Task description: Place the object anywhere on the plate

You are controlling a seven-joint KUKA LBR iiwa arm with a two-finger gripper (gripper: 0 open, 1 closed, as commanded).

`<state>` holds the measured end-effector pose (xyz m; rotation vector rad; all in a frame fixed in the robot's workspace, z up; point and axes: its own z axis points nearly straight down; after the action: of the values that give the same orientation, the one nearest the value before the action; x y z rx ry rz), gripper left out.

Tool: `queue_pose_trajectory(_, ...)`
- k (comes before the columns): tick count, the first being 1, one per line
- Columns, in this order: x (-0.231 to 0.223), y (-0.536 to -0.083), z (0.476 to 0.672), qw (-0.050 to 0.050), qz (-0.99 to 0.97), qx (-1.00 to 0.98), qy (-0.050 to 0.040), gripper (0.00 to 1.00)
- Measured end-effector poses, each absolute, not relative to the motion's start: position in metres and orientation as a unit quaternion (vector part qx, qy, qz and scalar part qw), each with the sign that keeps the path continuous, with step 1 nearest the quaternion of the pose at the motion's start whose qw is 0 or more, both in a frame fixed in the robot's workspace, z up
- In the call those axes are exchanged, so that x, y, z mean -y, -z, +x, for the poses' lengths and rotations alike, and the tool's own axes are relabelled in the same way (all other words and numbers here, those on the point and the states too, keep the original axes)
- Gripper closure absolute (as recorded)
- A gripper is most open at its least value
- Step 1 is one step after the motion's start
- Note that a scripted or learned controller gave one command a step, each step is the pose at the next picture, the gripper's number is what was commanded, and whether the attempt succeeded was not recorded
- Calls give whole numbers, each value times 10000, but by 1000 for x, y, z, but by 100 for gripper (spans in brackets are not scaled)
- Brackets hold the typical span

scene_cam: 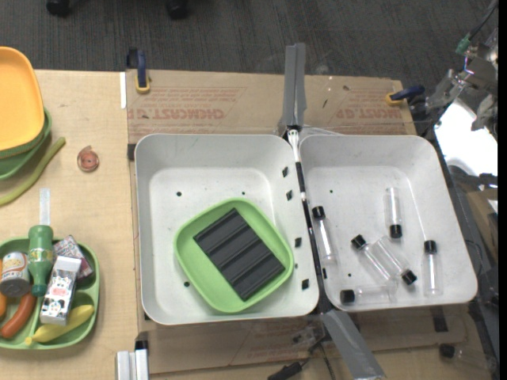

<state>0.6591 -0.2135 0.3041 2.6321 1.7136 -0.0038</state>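
dark carpet runs behind a cardboard-topped bench, and on it you have two shallow white bins side by side. the left bin (154, 172) holds the green plate (190, 248), a square dish sitting skewed, with a dark ridged insert (238, 252) across its middle. the right bin (444, 180) holds the likely objects: several clear vials with black caps (384, 256), scattered over its near half. one lies along the bin's left wall, nearest the plate; two others stand roughly parallel to it further right; the rest lie slanted.

the arm's end (475, 62) sits at the far right edge, well apart from the bins, and you cannot tell how its jaws stand. so the vials lie down and to the left of it, and the plate lies left again beyond them. nothing is held yet; in my judgement the pick is still ahead.
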Motion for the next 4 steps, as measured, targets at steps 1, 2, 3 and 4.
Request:
queue_pose_trajectory(1,214,-314,659,3,8398,-5430,13,0)
queue_pose_trajectory(2,214,-316,659,-2,8600,-5103,16,0)
queue_pose_trajectory(3,213,-318,659,-4,8670,-4984,20,0)
queue_pose_trajectory(4,214,-304,659,-5,8747,-4846,20,0)
